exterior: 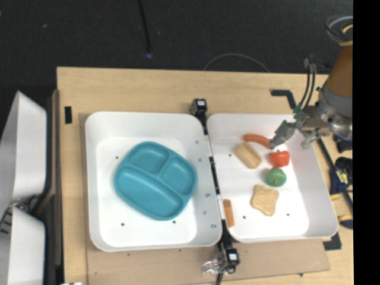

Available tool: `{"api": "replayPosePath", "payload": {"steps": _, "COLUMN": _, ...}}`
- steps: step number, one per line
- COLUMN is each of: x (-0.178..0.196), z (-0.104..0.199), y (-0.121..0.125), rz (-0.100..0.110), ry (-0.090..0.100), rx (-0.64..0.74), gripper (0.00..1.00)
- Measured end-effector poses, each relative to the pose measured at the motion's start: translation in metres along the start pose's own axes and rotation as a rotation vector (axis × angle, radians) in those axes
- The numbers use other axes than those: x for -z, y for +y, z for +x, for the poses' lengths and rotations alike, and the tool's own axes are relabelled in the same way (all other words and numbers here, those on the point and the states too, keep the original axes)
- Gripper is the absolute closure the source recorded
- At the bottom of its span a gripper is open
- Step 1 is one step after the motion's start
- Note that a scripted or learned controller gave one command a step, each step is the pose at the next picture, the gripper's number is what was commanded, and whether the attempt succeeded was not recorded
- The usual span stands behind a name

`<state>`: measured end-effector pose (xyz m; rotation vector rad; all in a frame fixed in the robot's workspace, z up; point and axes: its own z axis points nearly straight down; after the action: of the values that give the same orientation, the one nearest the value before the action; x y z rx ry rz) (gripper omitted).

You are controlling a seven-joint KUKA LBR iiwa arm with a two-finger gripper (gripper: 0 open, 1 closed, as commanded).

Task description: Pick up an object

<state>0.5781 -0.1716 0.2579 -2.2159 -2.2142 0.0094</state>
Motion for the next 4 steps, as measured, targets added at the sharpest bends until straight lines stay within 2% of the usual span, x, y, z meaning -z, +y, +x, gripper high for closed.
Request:
{"api": "replayPosePath", "payload": {"steps": 1, "x": 0.007, "z": 0.000, "y": 0.002, "rz": -0.013, "ry": -0.002, "rx": 0.002, "gripper": 0.00}}
{"api": "replayPosePath", "payload": {"steps": 4, "x": -0.154, "z": -0.009, "y": 0.012, "rz": -0.009, "ry": -0.005, "rx": -0.003, "gripper": 0.00}}
